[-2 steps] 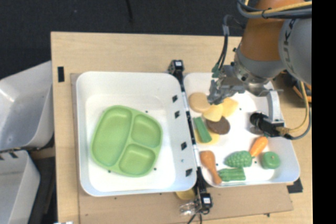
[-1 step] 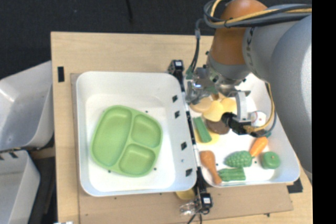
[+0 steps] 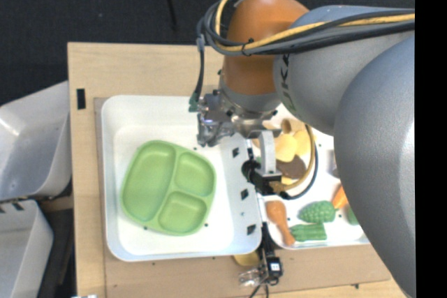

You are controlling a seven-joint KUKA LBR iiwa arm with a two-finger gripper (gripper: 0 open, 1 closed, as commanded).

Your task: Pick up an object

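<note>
The arm (image 3: 349, 80) reached in from the right and hung over the divide between the two white bins, its orange band (image 3: 257, 38) uppermost and black and yellow cables looped around it. Below the band the end effector (image 3: 244, 150) pointed down at the seam where the bins met; from where I stood its tip was buried among brackets and cable, so I could not tell how far apart it stood or whether it had anything.

In the left bin (image 3: 119, 234) a green divided plate (image 3: 169, 186) with three compartments lay flat, left of the bin's middle, well clear of the walls. The right bin (image 3: 328, 242) was mostly covered by the arm. Along its near edge I could see an orange carrot-shaped toy (image 3: 279, 218) lying at a slant, just beside a bumpy green toy vegetable (image 3: 317, 211) and a flatter green piece (image 3: 309, 233) below it. Further back, close to the tool, sat a pale yellow object (image 3: 290, 143) with a brown patch, partly hidden. Both bins rested on a light wooden counter (image 3: 85, 171).
</note>
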